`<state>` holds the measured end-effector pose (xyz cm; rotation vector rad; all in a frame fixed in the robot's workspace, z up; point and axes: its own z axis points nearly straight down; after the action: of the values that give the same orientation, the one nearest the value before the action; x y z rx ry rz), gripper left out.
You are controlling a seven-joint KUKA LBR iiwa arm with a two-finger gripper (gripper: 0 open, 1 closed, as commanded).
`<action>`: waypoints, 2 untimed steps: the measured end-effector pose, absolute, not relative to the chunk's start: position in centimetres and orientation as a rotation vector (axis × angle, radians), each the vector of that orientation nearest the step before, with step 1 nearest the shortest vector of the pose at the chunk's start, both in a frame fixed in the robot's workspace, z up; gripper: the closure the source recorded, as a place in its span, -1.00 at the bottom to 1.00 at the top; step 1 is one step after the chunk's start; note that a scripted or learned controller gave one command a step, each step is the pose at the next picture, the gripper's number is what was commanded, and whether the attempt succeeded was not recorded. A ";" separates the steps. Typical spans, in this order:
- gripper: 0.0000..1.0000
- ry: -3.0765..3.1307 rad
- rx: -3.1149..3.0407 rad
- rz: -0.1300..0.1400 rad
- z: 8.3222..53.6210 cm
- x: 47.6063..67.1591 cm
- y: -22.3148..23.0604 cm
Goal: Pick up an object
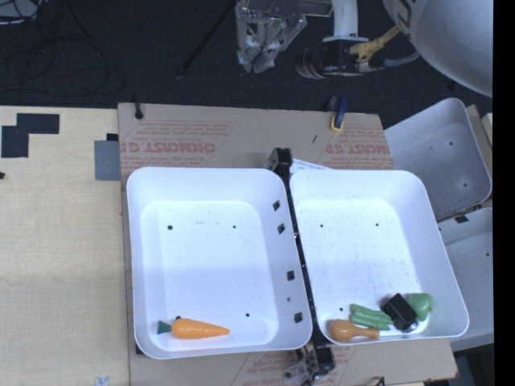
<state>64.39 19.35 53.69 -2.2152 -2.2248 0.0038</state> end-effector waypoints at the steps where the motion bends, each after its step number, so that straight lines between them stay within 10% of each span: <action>1: 1.00 -2.225 -2.215 0.004 53.7 64.4 24.6; 2: 1.00 -2.216 -2.217 0.025 42.5 64.3 23.9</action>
<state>64.28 23.88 42.47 -2.2168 -2.2161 0.0251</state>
